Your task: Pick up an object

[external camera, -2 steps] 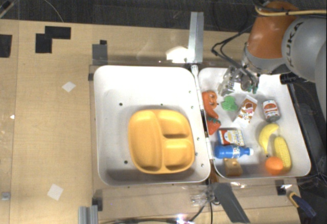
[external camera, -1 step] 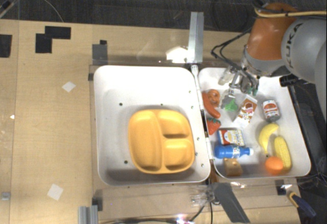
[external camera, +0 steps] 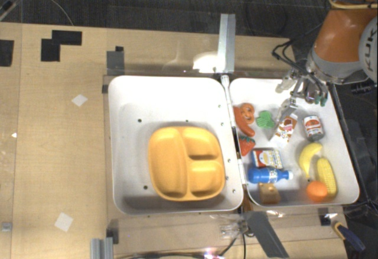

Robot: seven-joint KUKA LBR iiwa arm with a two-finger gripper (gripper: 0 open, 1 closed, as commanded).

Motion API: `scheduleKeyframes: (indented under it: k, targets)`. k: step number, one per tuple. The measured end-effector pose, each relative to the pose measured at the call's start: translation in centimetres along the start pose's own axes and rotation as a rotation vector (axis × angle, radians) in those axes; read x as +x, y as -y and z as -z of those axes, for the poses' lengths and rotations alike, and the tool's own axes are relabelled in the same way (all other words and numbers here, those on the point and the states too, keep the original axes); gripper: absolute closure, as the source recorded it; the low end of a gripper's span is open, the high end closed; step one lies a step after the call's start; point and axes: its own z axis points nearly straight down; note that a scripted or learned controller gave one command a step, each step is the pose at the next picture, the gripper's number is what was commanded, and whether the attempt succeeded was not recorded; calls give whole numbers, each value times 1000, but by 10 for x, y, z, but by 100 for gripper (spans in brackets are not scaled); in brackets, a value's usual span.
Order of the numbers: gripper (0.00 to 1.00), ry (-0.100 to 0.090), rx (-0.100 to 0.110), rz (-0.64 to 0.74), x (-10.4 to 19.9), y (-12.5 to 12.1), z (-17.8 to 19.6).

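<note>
The end effector (external camera: 295, 95) hangs over the right bin's (external camera: 348, 151) far edge; whether it is open or closed I cannot tell; toy foods crowd that bin; a yellow divided plate (external camera: 186, 162) lies in the left bin (external camera: 127, 133).

Arm casing (external camera: 370, 45): dark letters at the frame's right edge, cut off, I cannot read them.
Blue box (external camera: 267, 159): a printed label, too small to read.
Small can (external camera: 313, 127), right of that blue box: red and white label, lettering illegible.
Carton (external camera: 286, 128), just left of the small can: red and white print, unreadable.
</note>
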Motion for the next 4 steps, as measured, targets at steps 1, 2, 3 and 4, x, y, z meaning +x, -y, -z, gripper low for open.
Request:
scheduleKeyframes:
  k: [1, 2, 3, 4]
  targets:
    - [0, -9, 1, -607, -7, -1, -61]
    - [0, 2, -6, -652, 42, -39, -62]
    - [100, 11, -10, -646, 39, -40, -49]
    - [0, 10, -9, -645, 39, -40, -49]
